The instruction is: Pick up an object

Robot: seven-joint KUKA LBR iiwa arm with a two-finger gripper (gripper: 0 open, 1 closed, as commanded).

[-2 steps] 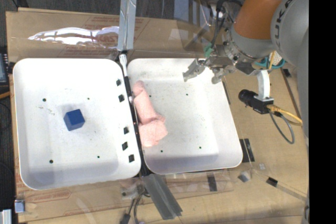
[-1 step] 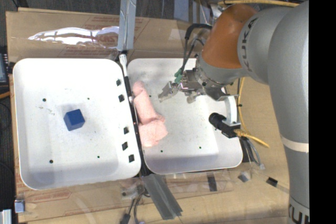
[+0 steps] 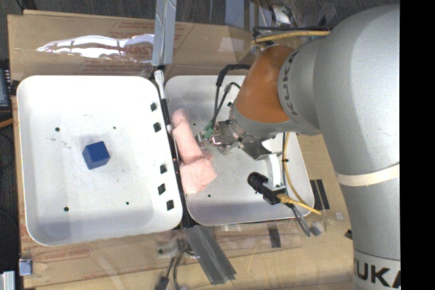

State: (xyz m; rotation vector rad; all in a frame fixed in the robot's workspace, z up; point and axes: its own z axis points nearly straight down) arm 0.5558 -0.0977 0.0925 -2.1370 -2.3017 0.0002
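A pink foam piece lies along the left wall of the right bin. A blue cube rests in the left bin, left of its middle. My gripper reaches down into the right bin just to the right of the pink piece, close to its upper half. The wrist and the orange band hide most of the gripper, and I see nothing held by it.
A grey divider with black clips runs between the two bins. Cardboard lies behind the bins, with a grey post standing at the divider's far end. The arm covers the right bin's right half.
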